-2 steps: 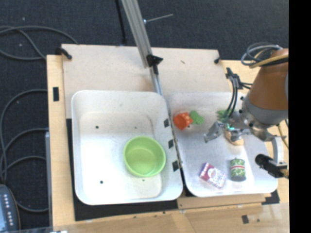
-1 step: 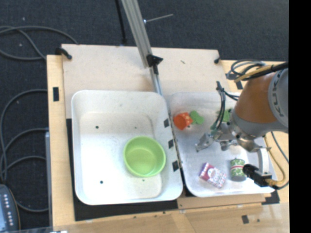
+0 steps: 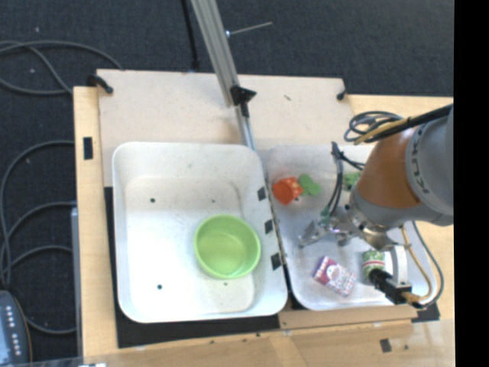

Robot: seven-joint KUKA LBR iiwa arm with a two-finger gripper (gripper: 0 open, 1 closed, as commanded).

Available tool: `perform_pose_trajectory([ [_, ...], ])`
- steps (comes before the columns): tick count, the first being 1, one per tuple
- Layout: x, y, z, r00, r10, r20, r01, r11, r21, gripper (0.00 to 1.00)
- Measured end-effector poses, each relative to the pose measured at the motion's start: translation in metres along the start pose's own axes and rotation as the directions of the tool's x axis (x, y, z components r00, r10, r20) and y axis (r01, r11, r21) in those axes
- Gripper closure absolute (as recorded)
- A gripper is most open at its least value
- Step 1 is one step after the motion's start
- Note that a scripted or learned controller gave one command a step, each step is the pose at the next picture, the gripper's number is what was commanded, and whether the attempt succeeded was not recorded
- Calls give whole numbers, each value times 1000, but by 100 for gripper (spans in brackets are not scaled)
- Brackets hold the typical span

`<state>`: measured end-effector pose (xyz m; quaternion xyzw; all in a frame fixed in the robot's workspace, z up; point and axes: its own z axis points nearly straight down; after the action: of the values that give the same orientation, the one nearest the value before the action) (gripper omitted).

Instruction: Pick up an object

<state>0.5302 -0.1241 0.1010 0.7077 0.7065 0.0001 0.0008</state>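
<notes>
Objects for picking lie in the right white bin (image 3: 306,300): an orange-red toy (image 3: 286,190), a green piece (image 3: 309,184), a pink-and-white packet (image 3: 334,274) and a small green-labelled can (image 3: 374,264). Gripper (image 3: 321,232) hangs low among them, nothing visible in its grasp; its state cannot be told. Advise centring over one isolated item before closing. Left white bin (image 3: 145,167) contains a lime-green plastic bowl (image 3: 227,246).

Light is bright, even and diffuse, from above, so shadows stay faint and soft. The white bins (image 3: 183,167) are washed out, nearly overexposed. The picture is slightly soft and grainy, with the dark floor (image 3: 76,21) losing detail.
</notes>
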Motion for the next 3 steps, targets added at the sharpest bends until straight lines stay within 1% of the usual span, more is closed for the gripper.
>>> perform_pose_trajectory([
  [1,0,1,-10,1000,5,-1,-5,1000,-3,100],
  [2,-6,10,-70,1000,-5,1,5,1000,-7,100],
  [3,-9,7,-115,1000,-5,1,5,1000,-6,100],
])
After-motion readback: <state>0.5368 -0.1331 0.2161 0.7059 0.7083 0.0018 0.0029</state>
